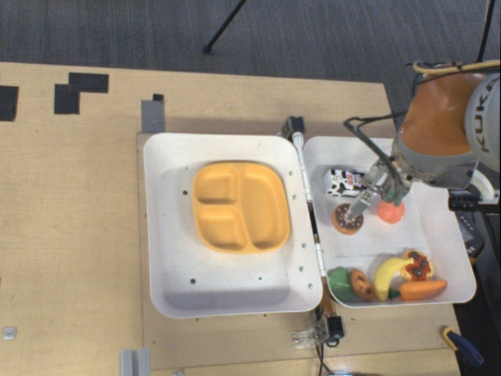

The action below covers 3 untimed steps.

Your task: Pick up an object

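I have the grey arm with the orange band reaching in from the right, and its jaws (pixel 362 204) hang over the far half of the right-hand shallow white bin (pixel 462 276). They sit just above a small round brown doughnut-like toy (pixel 347 219), with a black-and-white patterned toy (pixel 341 182) just to the far left of them and a pink-red rounded toy (pixel 391 211) just to the right. From this slant I cannot tell whether the jaws are apart or together, and I see nothing plainly caught in them.

Along the near edge of the same bin lies a heap of toy food: a green piece (pixel 339 280), a yellow plastic banana (pixel 387 275), an orange plastic carrot (pixel 421 289) and a small dark-red berry cluster (pixel 418 263). The left-hand white bin (pixel 168 288) carries a yellow sectioned plastic tray (pixel 238 206), well apart from the arm. Both bins rest on the pale wooden table (pixel 70 233).

My judgement: the reach is done and the arm is at a candidate, most likely the brown doughnut. The closing, the lift and the proof of a hold are all still left.
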Each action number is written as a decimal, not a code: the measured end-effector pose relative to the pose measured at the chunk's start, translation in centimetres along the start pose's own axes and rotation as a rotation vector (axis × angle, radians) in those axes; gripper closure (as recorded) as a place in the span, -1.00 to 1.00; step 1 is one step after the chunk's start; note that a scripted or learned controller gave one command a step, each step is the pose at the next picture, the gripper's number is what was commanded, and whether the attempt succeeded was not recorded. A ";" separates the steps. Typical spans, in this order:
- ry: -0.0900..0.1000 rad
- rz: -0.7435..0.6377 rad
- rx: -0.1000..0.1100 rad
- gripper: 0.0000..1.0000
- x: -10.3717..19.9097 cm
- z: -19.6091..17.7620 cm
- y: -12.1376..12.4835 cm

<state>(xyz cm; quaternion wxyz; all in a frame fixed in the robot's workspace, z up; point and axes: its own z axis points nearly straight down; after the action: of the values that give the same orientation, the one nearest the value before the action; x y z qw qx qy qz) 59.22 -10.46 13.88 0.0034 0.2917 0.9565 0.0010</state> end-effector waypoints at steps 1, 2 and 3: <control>-0.001 -0.038 0.000 -1.00 -4.3 4.2 5.2; -0.029 0.092 -0.013 -1.00 -1.8 4.1 3.5; -0.033 0.284 -0.024 -1.00 5.2 4.0 -2.5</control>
<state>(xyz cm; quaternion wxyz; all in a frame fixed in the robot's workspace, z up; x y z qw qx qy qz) 53.52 -9.63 9.87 0.0223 0.4242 0.9053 0.0079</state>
